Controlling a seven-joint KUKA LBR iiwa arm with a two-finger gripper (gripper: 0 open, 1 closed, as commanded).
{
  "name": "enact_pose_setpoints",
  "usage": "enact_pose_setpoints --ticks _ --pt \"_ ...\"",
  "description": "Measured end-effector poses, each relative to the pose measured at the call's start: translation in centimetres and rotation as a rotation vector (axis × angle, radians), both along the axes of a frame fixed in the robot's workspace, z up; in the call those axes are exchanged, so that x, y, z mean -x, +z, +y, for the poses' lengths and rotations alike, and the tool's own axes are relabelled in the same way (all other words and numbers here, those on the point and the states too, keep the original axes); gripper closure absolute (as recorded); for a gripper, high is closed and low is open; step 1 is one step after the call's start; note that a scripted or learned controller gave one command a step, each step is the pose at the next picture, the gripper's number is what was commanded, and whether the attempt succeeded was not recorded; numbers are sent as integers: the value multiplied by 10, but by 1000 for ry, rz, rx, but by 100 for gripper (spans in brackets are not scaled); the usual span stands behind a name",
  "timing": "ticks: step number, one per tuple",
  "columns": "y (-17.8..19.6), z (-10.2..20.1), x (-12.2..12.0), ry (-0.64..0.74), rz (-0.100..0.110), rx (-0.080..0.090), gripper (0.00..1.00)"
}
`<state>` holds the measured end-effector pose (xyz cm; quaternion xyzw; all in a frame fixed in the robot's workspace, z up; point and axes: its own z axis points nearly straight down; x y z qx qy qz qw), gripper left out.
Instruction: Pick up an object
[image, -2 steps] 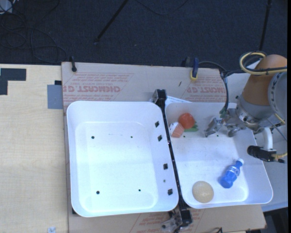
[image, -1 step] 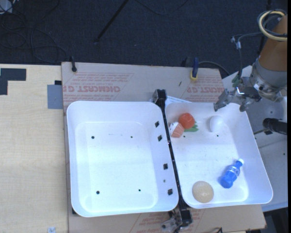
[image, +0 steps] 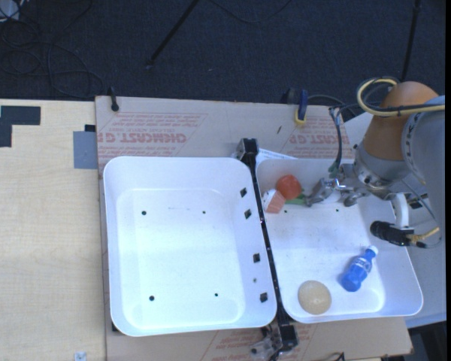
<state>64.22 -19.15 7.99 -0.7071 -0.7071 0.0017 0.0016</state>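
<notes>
A cream ball (image: 314,296) lies at six o'clock in the right bin (image: 395,307), a blue bottle (image: 357,270) just at its two o'clock. At eleven o'clock, the tool (image: 316,195) hovers beside an orange-red object (image: 289,186); how wide its grip stands, I cannot tell.

The arm (image: 406,138) is cut off by the right side of the view, so its upper length is unseen. The claw (image: 316,194) is small and blurred; its finger spacing cannot be told. A small green piece (image: 295,201) beside it is too small to identify. The pale item (image: 272,200) near the orange object (image: 289,186) is indistinct. At the bottom edge, dark clamp hardware (image: 274,343) is cut off.
</notes>
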Motion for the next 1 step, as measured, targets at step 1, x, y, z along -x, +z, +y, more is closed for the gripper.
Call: enact_pose_setpoints --ticks 1 --pt "109 -9 -3 -2 -12 3 0"
